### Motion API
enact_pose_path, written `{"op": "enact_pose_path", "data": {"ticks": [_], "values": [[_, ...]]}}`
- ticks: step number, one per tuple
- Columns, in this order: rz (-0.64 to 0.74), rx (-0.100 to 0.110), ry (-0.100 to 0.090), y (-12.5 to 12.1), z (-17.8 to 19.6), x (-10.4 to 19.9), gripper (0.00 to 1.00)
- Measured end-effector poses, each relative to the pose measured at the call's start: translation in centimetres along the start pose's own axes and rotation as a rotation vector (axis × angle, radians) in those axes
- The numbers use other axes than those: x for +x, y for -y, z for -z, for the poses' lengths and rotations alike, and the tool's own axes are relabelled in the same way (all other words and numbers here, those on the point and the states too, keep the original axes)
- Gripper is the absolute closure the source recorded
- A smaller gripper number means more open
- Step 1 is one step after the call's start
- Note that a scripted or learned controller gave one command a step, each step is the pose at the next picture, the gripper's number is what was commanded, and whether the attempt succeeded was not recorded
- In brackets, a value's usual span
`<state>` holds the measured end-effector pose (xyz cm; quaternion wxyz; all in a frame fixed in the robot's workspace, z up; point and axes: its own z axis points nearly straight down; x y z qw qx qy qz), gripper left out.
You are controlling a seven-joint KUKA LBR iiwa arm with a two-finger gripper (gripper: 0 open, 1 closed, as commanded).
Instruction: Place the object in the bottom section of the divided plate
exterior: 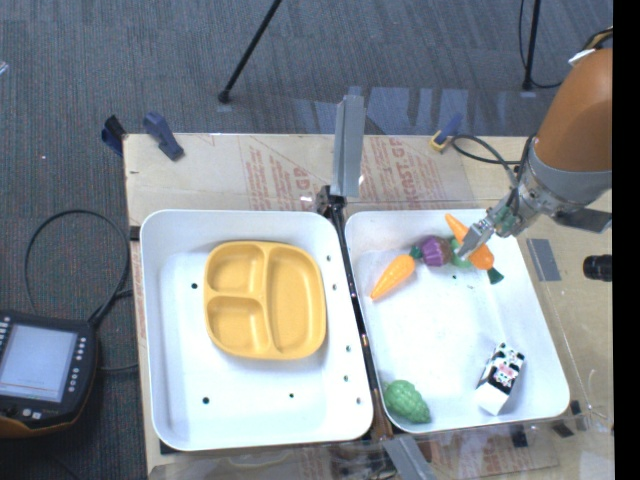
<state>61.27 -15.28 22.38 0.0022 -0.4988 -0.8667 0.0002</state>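
The hand (474, 240) is down in the upper part of the right bin (455, 333), its tip among a small cluster of toy vegetables. Which of these is the task's object cannot be told. A purple piece (434, 251) with green leaves lies just left of the tip, and two orange carrots (470, 243) lie under and beside it, one pointing to the upper left, the other touching the tip on its right. Whether the hand is spread or closed, or has hold of anything, cannot be told: its fingers are too small and merge with the toys.

A third carrot (392, 276) lies apart to the left, tilted, near the bin's left wall. At the bottom of the same bin, a green leafy vegetable (407, 400) sits in the lower left corner and a small black-and-white carton (499, 378) in the lower right.

The yellow plate (266, 299) rests in the middle of the left bin (180, 368), well apart from the hand. It has two small sections on its left and one long section on its right, with nothing in them.

The arm (575, 133) comes in from the upper right of the frame. Both bins sit on the bench (250, 168).
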Motion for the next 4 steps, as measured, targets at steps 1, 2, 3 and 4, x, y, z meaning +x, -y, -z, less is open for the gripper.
{"op": "enact_pose_path", "data": {"ticks": [1, 2, 3, 4], "values": [[-0.048, -0.001, 0.002, -4.2, 2.9, 0.6, 1.0], [0.395, 0.003, -0.002, -4.2, -2.3, 9.7, 1.0], [0.363, 0.004, -0.002, -10.7, -4.2, 16.7, 1.0], [0.361, 0.002, 0.0, -10.6, -4.1, 16.6, 0.0]]}}
